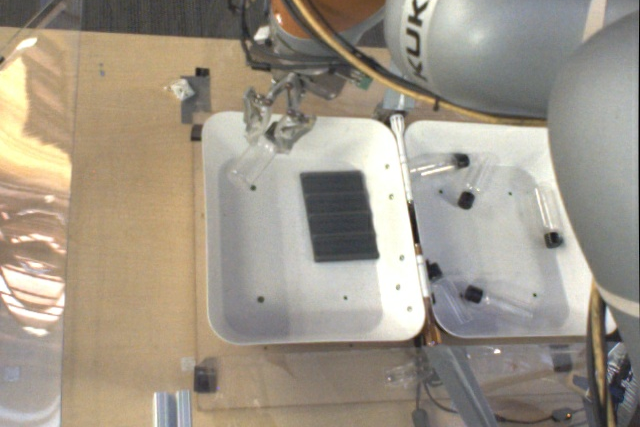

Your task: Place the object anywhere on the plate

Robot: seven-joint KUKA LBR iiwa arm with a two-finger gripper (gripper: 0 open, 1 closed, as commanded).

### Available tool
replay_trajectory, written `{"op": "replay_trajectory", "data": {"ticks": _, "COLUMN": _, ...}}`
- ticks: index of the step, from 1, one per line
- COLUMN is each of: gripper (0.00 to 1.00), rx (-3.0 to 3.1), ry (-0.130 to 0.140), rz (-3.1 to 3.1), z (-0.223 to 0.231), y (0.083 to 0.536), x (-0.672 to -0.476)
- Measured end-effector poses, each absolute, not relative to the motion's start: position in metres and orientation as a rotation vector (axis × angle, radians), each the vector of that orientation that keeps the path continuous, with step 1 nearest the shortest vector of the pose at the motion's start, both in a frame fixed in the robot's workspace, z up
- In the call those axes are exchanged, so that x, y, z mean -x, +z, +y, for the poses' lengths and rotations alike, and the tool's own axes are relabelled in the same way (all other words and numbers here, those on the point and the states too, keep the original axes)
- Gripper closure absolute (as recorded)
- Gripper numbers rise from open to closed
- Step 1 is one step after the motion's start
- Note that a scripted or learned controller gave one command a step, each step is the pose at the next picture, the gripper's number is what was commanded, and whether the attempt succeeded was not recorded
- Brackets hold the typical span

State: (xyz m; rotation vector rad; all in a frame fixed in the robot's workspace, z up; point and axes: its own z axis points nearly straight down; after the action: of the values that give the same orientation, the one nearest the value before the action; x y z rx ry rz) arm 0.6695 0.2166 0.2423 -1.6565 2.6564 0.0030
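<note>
Two shallow white bins sit side by side on the bench: in the left bin (232,295) a clear plastic tube (252,162) lies tilted near the far left corner, its upper end between the fingers of the gripper (277,127), which are closed on it, while the dark ribbed plate (339,215) rests flat toward the bin's middle, apart from the tube. The right bin (505,215) carries several clear tubes with black caps (458,177) scattered from its far left corner to its near edge
</note>
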Motion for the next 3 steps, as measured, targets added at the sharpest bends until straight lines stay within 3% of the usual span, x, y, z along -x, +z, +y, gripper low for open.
{"op": "replay_trajectory", "data": {"ticks": 2, "gripper": 1.00, "rx": 1.642, "ry": 0.008, "rz": 2.639, "z": 0.219, "y": 0.269, "x": -0.673}}
{"op": "replay_trajectory", "data": {"ticks": 3, "gripper": 1.00, "rx": 1.295, "ry": 0.004, "rz": 2.854, "z": 0.227, "y": 0.176, "x": -0.668}}
